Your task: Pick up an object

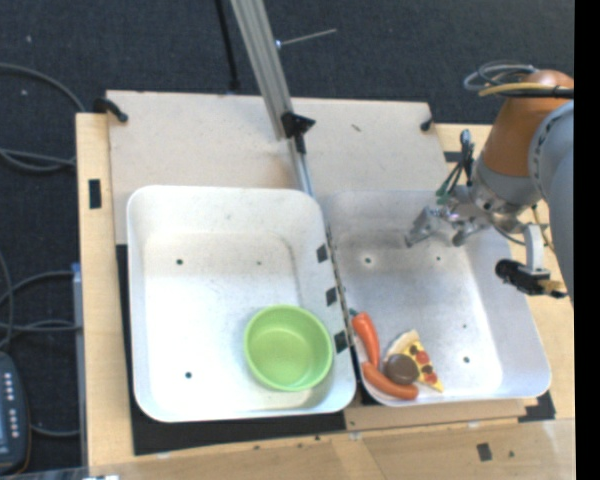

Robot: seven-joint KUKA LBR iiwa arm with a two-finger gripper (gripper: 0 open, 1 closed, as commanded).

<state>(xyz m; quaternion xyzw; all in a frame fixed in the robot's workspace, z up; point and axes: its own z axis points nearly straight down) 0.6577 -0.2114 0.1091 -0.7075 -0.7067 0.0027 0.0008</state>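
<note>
The tabletop [200,133] carries two white bins. The left bin [180,238] holds a green bowl [288,346] near its right corner. In the right bin [460,308], the gripper [436,230] hovers at the far side, fingers spread, holding nothing. A pizza slice [414,356], sausage [388,382] and carrot [366,336] lie at the near-left corner.

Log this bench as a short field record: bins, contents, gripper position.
left bin: holds a green bowl, upright, near its front right corner
right bin: holds an orange carrot, a pizza slice and a sausage, clustered at its front left corner
gripper: over the right bin's back part, apart from the food items
held object: none seen
</note>
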